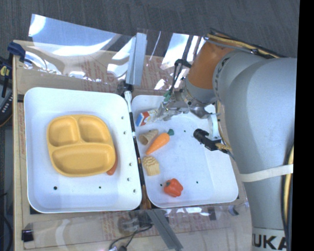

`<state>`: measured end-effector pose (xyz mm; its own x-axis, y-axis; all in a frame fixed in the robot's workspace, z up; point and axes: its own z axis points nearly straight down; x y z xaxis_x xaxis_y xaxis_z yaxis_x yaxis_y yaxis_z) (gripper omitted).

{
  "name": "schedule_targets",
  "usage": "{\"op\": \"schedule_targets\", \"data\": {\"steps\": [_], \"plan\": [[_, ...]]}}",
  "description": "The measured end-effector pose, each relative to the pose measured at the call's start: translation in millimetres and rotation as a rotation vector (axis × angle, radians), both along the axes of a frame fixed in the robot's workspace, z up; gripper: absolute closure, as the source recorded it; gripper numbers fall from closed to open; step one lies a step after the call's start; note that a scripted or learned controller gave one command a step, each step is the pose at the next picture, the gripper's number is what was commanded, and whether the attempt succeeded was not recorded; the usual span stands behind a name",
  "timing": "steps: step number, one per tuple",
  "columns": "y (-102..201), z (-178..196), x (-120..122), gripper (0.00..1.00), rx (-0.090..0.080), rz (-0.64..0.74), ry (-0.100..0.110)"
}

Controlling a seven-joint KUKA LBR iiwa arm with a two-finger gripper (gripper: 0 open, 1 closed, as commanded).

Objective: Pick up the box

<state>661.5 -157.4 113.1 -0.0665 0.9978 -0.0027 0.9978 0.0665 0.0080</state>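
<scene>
The gripper [165, 108] is hovering, grip state unclear, and the little box [143, 118] is sitting just at its 8 o'clock.

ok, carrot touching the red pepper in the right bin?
Apart. The camera view shows bare white bin floor between the carrot and the red pepper, which lies nearer the bin's front edge.

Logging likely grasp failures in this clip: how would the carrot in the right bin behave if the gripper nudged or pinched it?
The carrot tapers to a point, so it would probably roll in an arc instead of sliding straight. Its surface looks smooth and plastic-like, so fingers might slip toward the thin end. It looks like a small toy, likely light, and could bump the beige piece touching it.
</scene>
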Motion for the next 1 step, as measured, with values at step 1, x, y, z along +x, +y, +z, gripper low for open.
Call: {"op": "schedule_targets", "data": {"steps": [1], "plan": [[0.2,-0.1,0.0,0.0,0.0,0.0,0.0]]}}
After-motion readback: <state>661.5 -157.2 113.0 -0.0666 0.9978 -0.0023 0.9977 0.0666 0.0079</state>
